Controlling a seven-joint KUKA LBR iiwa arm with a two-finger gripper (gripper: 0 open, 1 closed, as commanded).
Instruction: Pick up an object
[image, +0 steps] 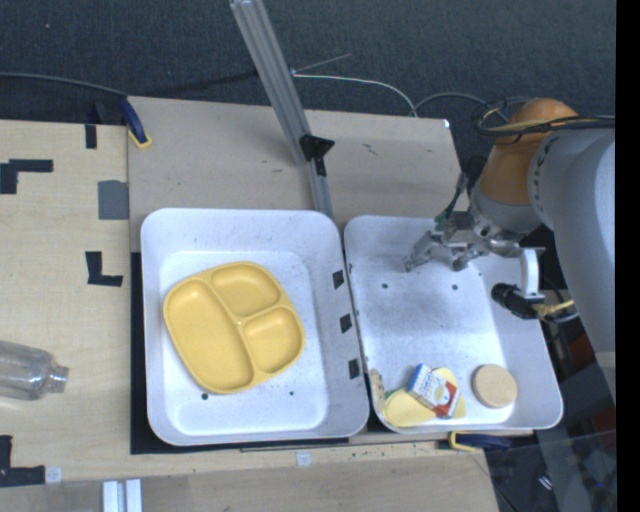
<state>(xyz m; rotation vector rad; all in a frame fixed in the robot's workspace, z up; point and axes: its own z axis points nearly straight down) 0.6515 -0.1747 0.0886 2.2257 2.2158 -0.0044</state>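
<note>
The right bin (420, 300) holds a round tan disc (494, 386) in its near right corner, with a small white, red and blue packet (432, 388) beside it lying on a yellow piece (402, 408). My gripper (438, 252) hangs over the far part of this bin, well away from those objects, with nothing visible between its fingers. The arm's grey body and orange band (510, 160) enter from the right.
A yellow three-compartment tray (232, 324) lies in the left bin (180, 240). A metal pole (280, 80) slants down to the bins' far edge. A clear plastic bottle (28, 372) lies on the bench at left. Black tape marks dot the wooden bench.
</note>
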